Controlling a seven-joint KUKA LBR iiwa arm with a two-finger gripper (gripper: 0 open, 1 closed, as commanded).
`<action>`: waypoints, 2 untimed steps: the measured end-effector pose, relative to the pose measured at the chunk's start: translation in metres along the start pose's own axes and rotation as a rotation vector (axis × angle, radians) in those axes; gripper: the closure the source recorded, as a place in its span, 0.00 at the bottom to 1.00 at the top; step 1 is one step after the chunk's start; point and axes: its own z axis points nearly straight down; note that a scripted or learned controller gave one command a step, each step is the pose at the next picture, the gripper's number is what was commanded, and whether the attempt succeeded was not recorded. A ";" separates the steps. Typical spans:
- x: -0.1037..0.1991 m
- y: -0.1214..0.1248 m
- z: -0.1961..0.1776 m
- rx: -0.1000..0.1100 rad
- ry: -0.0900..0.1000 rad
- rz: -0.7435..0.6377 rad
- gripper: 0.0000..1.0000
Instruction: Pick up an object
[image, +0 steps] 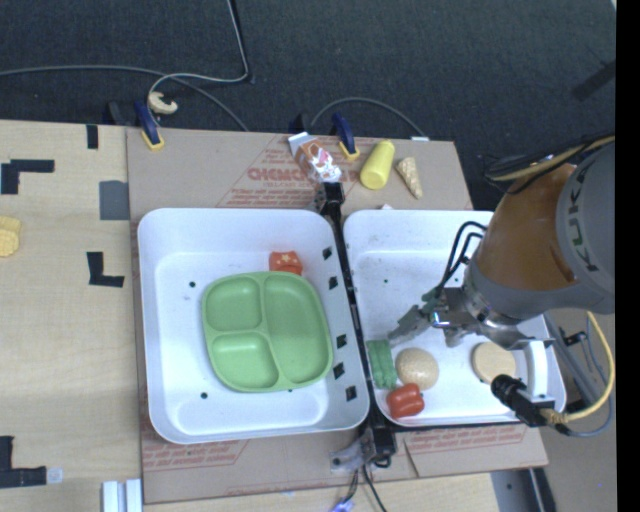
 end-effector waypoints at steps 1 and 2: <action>-0.026 0.091 -0.028 -0.004 -0.001 -0.002 0.00; -0.128 0.126 0.079 0.002 0.000 0.000 0.00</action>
